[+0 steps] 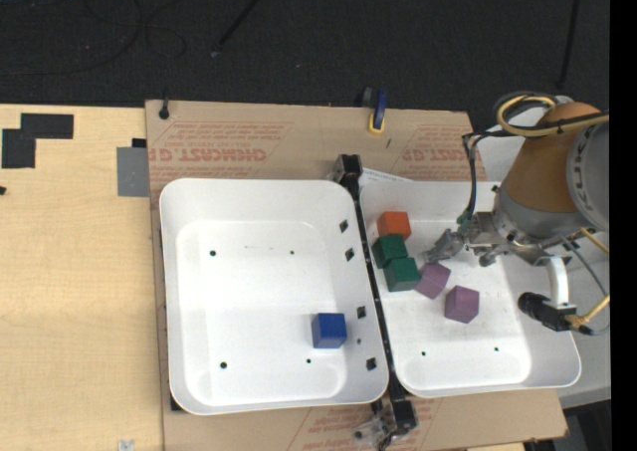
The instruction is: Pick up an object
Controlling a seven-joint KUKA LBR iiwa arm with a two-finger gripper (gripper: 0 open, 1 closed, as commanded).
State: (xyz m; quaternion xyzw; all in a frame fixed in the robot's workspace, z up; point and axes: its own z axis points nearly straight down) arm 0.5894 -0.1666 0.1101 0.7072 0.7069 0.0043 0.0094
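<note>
The right bin (498, 364) holds an orange block (394, 224), two green blocks (390, 248) (401, 273) and two purple blocks (433, 280) (461, 304), clustered near its left wall. A blue cube (328, 330) lies alone in the left bin (199, 240), near the front right. My gripper (442, 249) hangs low over the right bin, just above and right of the nearer purple block and right of the green blocks. Nothing shows as held.
The grey arm with its orange band (542, 175) comes in over the right bin's right side, with cables looping around it. A black divider clip strip (363, 270) runs between the bins. Cardboard (259, 140) lies under both bins.
</note>
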